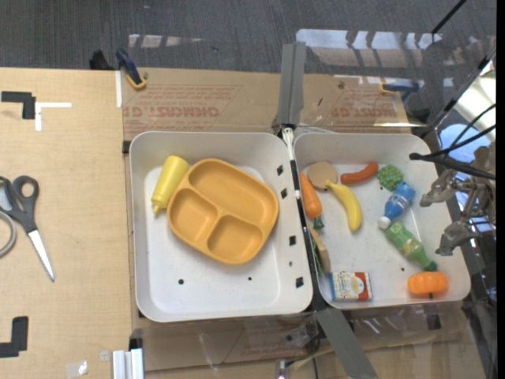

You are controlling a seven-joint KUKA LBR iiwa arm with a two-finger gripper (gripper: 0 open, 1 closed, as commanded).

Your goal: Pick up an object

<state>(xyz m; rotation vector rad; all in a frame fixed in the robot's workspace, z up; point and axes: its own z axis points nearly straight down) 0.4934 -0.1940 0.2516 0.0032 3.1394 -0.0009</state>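
Note:
The right bin [371, 144] holds several toy items: a banana [348, 204], a red sausage [359, 173], a carrot [310, 197], broccoli [389, 176], a blue bottle [397, 201], a green bottle [409, 242], an orange fruit [427, 283] and a small red-and-white box [349, 286]. My gripper [440, 221] hangs over the bin's right rim, right of the two bottles. It is open, with one metal finger [435, 191] toward the back, the other toward the front, and nothing between them.
The left bin [150, 275] holds an orange divided plate [223, 209] and a yellow bottle [168, 181] beside it. A tan round piece [321, 173] and a brown item [319, 248] lie by the right bin's left wall. Scissors [30, 221] rest on the bench at far left.

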